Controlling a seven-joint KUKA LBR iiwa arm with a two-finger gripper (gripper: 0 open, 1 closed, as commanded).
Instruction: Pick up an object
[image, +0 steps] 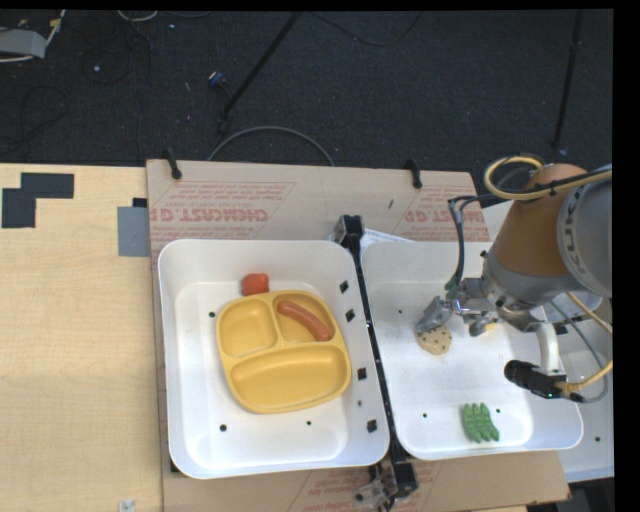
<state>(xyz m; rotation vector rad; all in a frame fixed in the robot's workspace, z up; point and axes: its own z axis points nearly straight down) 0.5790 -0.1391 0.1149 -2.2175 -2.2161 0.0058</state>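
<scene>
The gripper (436, 322) hangs low in the right bin (560, 435), right over a round cookie (435, 343). I cannot tell how it is set. It might nudge the cookie away and come up with nothing.

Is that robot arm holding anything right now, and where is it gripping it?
It cannot be told: the end effector sits right over a cookie in the right bin.

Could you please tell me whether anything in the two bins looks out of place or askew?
Mildly, yes. The yellow tray sits skewed in the left bin, and a small red item lies outside it by its top edge, while the sausage is inside. Nothing looks spilled or broken.
</scene>
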